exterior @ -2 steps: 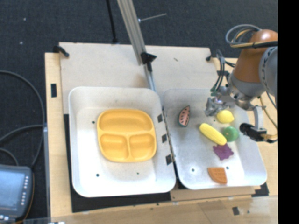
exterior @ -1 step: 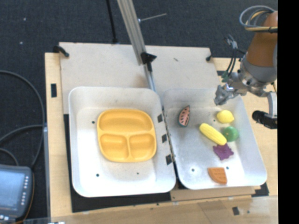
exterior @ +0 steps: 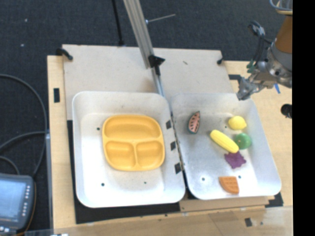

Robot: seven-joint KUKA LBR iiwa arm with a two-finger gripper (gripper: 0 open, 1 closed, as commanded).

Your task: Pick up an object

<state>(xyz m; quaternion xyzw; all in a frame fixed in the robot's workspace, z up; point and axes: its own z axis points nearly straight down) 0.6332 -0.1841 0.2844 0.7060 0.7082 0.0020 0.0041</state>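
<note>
1. Across the right bin [exterior: 263,181] lie the candidates: a watermelon slice [exterior: 194,122], a lemon [exterior: 237,123], a yellow corn-like piece [exterior: 224,140], a green fruit [exterior: 242,141], a purple piece [exterior: 235,160] and an orange piece [exterior: 229,184].
2. Nothing is lifted yet; the whole pick remains.
3. The end effector [exterior: 244,91] hovers over the bin's far right rim, carrying nothing.
4. A yellow tray [exterior: 133,142] sits in the left bin [exterior: 83,181].

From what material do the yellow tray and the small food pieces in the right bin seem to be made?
The yellow tray looks like moulded plastic: one even colour, soft sheen, rounded compartments. The corn and lemon look like smooth plastic toys with flat, bright colour, though rubber is possible.
</note>
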